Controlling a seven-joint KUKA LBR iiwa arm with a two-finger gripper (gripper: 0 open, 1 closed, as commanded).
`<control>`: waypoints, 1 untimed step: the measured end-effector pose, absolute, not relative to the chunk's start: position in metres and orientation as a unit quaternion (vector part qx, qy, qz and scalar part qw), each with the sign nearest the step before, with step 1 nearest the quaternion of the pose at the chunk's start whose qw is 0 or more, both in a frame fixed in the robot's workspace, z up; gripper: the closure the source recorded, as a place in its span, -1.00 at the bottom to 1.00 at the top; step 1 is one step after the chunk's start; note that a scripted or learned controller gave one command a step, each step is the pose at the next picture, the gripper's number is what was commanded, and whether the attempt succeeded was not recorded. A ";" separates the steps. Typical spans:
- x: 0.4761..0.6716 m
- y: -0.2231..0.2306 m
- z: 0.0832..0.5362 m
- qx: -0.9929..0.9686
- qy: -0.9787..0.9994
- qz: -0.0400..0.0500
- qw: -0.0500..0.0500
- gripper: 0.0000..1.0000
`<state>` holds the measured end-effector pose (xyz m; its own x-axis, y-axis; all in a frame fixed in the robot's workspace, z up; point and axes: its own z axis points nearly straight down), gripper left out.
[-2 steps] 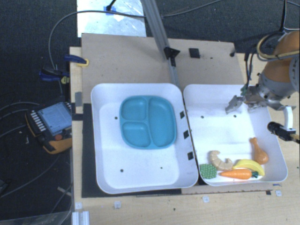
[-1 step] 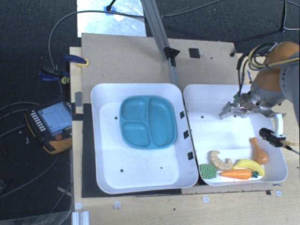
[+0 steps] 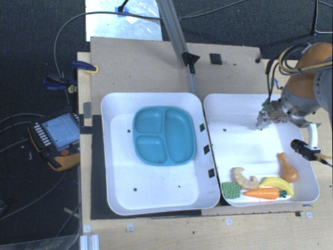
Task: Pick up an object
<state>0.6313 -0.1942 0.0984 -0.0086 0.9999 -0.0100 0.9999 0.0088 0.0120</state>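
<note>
Several toy foods lie in the near right corner of the right bin (image 3: pixel 234 139): an orange carrot (image 3: pixel 263 194), a yellow banana (image 3: pixel 278 184), a tan chicken drumstick (image 3: pixel 287 167), a beige curled piece (image 3: pixel 244 178) and a small green piece (image 3: pixel 231 190). My gripper (image 3: pixel 261 121) hangs over the far right part of that bin, well away from the foods, with nothing seen between its fingers. Whether the fingers are apart is too small to tell.
A blue divided plate (image 3: pixel 164 135) lies in the left bin (image 3: pixel 119 181). A grey pole (image 3: pixel 174 25) slants across the back of the bench. Cables hang beside the arm at the right. A handheld device (image 3: pixel 56 139) and clamps lie off the bench at the left.
</note>
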 end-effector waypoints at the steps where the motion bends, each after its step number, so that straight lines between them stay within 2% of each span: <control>1: 0.634 -0.201 0.161 0.706 0.709 0.002 0.003 1.00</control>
<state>0.6336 -0.2010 0.1607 -0.0040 1.0000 -0.0019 1.0000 0.0040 0.0063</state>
